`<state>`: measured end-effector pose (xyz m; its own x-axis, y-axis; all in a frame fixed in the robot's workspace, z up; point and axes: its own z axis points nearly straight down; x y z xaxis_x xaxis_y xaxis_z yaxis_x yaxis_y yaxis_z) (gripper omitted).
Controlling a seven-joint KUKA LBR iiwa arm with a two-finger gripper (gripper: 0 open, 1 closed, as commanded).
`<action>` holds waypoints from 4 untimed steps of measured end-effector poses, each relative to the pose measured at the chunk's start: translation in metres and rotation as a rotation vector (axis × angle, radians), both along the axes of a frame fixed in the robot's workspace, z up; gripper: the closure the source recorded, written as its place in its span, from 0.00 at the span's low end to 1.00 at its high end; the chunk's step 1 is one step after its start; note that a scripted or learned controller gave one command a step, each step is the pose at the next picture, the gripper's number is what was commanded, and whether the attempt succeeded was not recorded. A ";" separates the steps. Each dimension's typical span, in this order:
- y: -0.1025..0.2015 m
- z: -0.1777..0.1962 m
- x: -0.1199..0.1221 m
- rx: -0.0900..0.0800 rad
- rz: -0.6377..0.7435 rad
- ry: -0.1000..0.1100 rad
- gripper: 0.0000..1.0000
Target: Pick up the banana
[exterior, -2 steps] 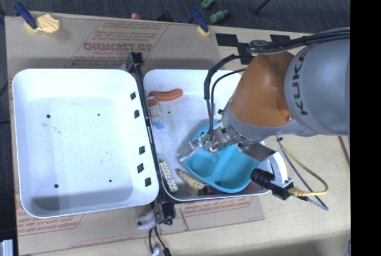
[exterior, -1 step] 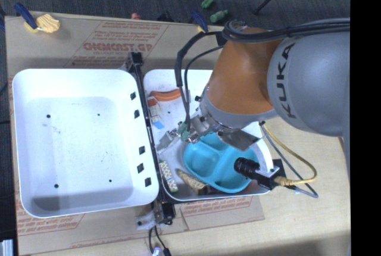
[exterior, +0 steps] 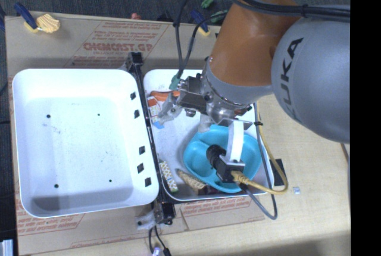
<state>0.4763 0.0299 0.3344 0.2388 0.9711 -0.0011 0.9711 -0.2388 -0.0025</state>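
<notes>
A large robot arm (exterior: 286, 64), grey with a wide orange band, reaches in from the right and covers much of the right bin (exterior: 172, 144). Both bins sit on a sheet of brown cardboard (exterior: 113, 40) printed with red lettering. The left bin (exterior: 77, 130) is a shallow white tray with rounded corners, touching the right bin along a shared edge set with black clips. The gripper (exterior: 208, 112) hangs low over the middle of the right bin, tucked under the wrist; from this angle it cannot be told how wide it is spread or whether it has hold of anything. Just below it, a bright blue bowl (exterior: 199, 156) rests in the near half of the right bin. A tan, speckled, elongated shape, which looks to be the banana (exterior: 191, 179), lies along the bin's near edge, touching the bowl's rim and apart from the gripper. Beside it, in the near left corner, lies a small patterned strip (exterior: 166, 176). A small orange and white packet (exterior: 158, 98) lies near the far left wall.
</notes>
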 end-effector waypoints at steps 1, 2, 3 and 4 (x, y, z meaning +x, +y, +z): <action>-0.030 -0.054 0.000 0.001 0.213 0.002 0.00; -0.019 0.007 0.000 0.000 -0.025 -0.001 0.00; -0.077 -0.068 -0.001 0.000 -0.108 0.003 0.00; 0.018 -0.111 -0.001 0.000 -0.186 0.004 0.00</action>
<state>0.4754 0.0484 0.2239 0.4141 0.9102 -0.0021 0.9102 -0.4142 -0.0064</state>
